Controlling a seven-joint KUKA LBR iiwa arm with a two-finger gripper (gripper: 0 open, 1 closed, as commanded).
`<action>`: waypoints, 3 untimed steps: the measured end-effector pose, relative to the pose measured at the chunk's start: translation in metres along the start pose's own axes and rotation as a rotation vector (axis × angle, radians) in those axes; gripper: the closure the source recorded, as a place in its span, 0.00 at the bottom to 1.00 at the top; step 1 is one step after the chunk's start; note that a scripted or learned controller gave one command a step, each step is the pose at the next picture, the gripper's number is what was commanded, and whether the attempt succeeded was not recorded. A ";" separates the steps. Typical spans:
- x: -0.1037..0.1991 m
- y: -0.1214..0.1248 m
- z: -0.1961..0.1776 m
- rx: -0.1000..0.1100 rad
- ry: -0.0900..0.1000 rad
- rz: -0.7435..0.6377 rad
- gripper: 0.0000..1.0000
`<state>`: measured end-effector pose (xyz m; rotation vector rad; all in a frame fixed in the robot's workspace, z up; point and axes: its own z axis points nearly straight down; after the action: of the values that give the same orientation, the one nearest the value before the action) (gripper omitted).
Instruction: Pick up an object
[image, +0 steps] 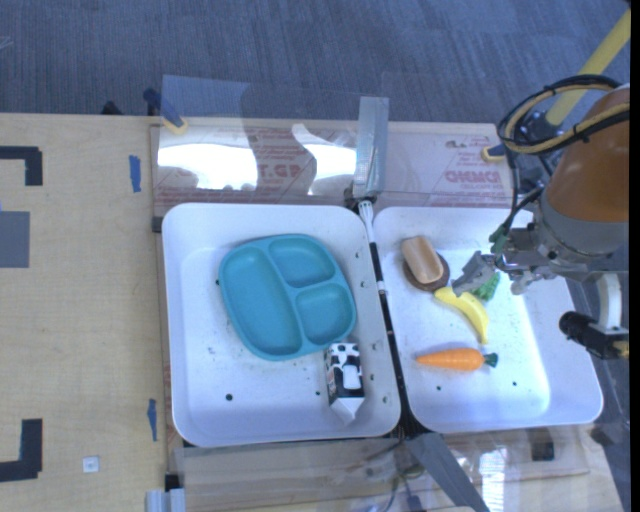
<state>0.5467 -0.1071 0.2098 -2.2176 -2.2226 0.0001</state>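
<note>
Milk carton (345, 381): near edge of the left bin (190, 330), lying with its long axis running near to far.
Blue plate (288, 295): three compartments, middle of the left bin.
Carrot (454, 360): right bin (560, 385), long axis left to right, green top pointing right.
Banana (470, 310): just beyond the carrot, slanting from far-left to near-right.
Brown piece (424, 262): far-left of the right bin.
Gripper (482, 277): over the banana's far end, beside something green (488, 288); jaw state cannot be told.

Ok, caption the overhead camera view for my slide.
Gripper hovers over banana in right bin; blue plate sits left.
</note>
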 end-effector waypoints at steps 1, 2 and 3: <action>0.007 0.034 0.121 -0.010 -0.003 -0.184 0.00; 0.005 0.035 0.110 -0.016 -0.004 -0.182 1.00; 0.005 0.035 0.110 -0.014 -0.004 -0.182 0.00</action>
<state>0.5814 -0.1016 0.0994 -2.0152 -2.4243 -0.0117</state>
